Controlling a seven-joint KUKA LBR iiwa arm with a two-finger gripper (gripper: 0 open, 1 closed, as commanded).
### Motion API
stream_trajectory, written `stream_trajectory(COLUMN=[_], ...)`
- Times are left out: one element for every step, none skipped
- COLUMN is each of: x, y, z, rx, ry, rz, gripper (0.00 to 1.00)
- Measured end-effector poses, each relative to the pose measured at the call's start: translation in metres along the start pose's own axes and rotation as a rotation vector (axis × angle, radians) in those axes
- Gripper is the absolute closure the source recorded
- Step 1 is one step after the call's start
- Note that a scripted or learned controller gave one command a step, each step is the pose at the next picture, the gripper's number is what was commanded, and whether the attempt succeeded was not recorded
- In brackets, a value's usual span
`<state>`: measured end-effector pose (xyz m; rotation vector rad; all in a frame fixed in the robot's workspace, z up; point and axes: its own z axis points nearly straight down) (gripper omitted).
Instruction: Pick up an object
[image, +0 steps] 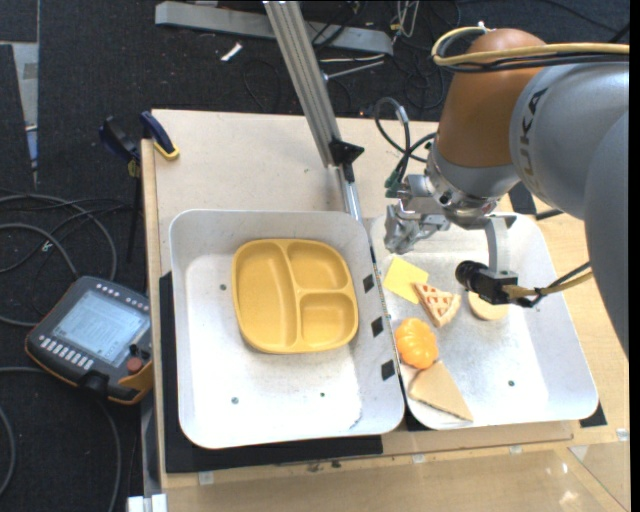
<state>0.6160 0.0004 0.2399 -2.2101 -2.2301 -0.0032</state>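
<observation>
Two shallow white bins sit side by side on a pale wooden bench (250, 150). At the centre of the left bin (200, 400) lies a yellow plastic plate with three compartments (295, 295). The right bin (540, 385) holds a flat yellow square of toy cheese (405, 278) toward 10 o'clock, a small pizza-slice toy with red lattice (438, 301) near centre, a round orange toy fruit (417, 342) at 8 o'clock, and a tan wedge (438, 390) at 7 o'clock. The grey arm's gripper (402, 232) hangs over the bin's 11 o'clock corner, just above the cheese; whether it is open or closed cannot be made out.
</observation>
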Motion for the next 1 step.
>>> stream_trajectory(x=[0.0473], y=[-0.0085], z=[0.0103], rx=[0.002], ry=[-0.001], rz=[0.001], gripper=[1.0])
